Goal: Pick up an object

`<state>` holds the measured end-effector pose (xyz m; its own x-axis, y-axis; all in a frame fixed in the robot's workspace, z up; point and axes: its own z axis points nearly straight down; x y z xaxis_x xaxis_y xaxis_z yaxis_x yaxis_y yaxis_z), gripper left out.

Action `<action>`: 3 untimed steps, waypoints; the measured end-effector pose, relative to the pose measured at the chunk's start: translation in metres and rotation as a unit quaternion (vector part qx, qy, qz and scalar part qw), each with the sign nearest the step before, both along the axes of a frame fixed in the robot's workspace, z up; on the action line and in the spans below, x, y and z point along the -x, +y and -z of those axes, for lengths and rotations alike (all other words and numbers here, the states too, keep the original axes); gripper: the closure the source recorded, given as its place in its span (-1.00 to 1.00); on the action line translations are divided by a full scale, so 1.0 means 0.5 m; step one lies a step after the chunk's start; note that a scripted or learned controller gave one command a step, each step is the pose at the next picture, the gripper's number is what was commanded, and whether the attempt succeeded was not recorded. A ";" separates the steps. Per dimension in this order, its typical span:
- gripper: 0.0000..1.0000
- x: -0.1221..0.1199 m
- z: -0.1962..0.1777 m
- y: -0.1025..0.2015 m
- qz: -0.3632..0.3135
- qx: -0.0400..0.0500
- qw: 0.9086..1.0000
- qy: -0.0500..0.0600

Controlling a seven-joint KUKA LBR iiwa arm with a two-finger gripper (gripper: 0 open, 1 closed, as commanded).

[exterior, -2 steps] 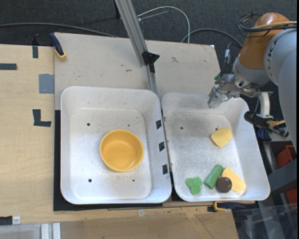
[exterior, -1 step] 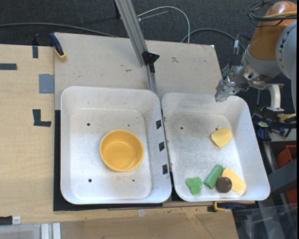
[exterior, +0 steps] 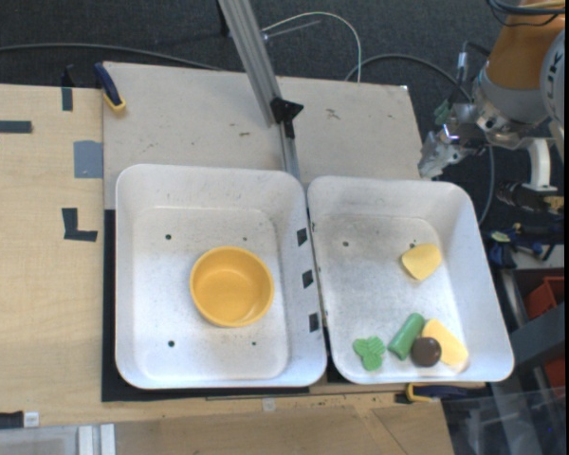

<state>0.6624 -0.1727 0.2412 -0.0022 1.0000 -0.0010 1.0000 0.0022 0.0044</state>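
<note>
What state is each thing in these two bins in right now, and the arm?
Round yellow bowl: upright, alone in left white bin.
Yellow wedge: lying loose, right white bin.
Green cylinder: lying down.
Gripper: raised beyond the right bin's far rim, holding nothing.

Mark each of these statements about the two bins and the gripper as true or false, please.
1. The yellow bowl sits in the left bin. True.
2. The gripper is touching the yellow wedge. False: the gripper is above the right bin's far right corner, apart from the wedge.
3. The green cylinder lies near the right bin's front edge. True.
4. The brown ball is in the left bin. False: it is in the right bin, beside the green cylinder.
5. The green leafy piece lies inside the bowl. False: it lies in the right bin.
</note>
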 end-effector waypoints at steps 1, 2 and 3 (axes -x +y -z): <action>1.00 -0.002 -0.094 0.001 0.000 0.000 1.000 0.000; 1.00 0.037 -0.054 0.105 -0.001 -0.001 1.000 0.004; 1.00 0.085 -0.055 0.212 -0.002 -0.001 1.000 0.004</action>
<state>0.6199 -0.0670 0.2685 -0.0061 1.0000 0.0018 1.0000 0.0061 -0.0030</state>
